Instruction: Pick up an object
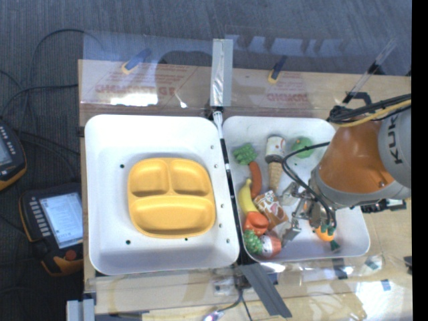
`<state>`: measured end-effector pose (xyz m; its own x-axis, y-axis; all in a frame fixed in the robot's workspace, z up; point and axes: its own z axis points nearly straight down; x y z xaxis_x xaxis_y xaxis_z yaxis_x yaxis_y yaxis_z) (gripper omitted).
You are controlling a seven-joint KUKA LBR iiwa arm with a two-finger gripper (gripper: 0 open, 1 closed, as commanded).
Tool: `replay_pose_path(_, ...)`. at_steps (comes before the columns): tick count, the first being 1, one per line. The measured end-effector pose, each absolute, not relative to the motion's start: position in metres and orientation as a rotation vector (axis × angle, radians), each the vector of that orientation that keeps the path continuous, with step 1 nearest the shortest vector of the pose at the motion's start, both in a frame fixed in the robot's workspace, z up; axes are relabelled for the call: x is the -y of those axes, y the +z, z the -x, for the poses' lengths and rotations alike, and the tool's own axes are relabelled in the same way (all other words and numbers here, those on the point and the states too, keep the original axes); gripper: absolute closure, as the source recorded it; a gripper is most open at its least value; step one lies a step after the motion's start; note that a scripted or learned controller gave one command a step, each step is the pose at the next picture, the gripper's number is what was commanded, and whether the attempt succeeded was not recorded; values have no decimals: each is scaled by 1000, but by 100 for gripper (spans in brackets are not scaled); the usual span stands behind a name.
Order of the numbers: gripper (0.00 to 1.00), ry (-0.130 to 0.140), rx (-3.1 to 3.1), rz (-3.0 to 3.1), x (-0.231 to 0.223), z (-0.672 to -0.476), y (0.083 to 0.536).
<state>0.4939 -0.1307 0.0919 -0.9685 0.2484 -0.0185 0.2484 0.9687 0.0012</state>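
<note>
Jaws point(302, 214) low in the right bin point(348, 249), among the toy food; whether released or clenched, cannot tell. Snack packet point(271, 206) just beside them, small carrot point(326, 231) on the other side. Nothing visibly lifted; pick judged not yet done.

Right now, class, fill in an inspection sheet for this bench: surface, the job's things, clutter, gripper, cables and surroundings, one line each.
Surface: wooden bench bearing two white bins side by side, left bin and right bin.
Job's things: toy foods piled in the right bin, among them a banana, a green piece and a snack packet.
Clutter: yellow divided tray in the left bin.
Gripper: gripper low over the right bin's pile; whether it holds anything cannot be told.
Cables: black cable on the floor; yellow and black ones on the arm.
Surroundings: grey carpet, handheld controller at left.
</note>
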Motion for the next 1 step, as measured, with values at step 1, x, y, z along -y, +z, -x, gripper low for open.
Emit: replay_pose_path(1,0,-7,-3046,-709,102,-538,91)
